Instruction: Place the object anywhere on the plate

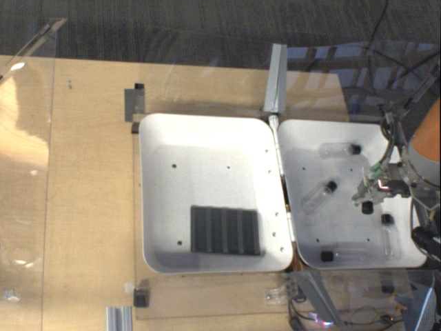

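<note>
A dark ribbed plate (225,231) lies flat in the near part of the left bin (158,185). Several clear vials with black caps lie in the right bin (303,136): one at the back (340,150), one in the middle (318,195), one along the near wall (342,256) and one at the right (388,234). My gripper (371,193) hangs low over the right half of the right bin. A small black cap (367,207) shows just beneath it, and whether it is gripped is too small to tell.
The arm with its orange band (426,140) comes in from the right above the right bin. A grey metal post (276,78) stands behind the seam between the bins. Cables and a frame sit off the bench at the far right.
</note>
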You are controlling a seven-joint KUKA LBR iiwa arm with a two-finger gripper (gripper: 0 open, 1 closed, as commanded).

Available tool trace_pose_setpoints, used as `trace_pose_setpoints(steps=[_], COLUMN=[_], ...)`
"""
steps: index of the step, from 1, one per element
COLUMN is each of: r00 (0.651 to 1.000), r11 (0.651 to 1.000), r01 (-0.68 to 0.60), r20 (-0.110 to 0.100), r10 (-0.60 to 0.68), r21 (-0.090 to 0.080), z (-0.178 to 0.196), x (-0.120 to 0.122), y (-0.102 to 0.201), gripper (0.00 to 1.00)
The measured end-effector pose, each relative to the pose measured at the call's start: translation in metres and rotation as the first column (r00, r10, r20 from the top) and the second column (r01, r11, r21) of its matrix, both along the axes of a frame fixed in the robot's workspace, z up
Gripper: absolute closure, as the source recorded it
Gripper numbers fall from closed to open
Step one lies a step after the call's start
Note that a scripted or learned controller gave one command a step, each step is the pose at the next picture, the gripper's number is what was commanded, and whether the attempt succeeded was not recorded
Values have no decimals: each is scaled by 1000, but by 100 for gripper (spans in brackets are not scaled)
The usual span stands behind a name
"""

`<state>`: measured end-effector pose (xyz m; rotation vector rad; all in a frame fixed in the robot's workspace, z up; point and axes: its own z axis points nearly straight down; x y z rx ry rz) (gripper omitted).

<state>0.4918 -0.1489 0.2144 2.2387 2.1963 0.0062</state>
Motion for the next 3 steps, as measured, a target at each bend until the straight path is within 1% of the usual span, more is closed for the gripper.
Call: trace_pose_setpoints(steps=[1, 2, 3], r00=[959, 985, 996], r11=[959, 985, 996], r01=[-284, -171, 91], r20=[-3, -2, -4], r10=[284, 171, -91], r21=[0, 1, 1], z=[-28, -3, -16], x=[63, 109, 152], y=[111, 190, 301], gripper=[100, 100, 100])
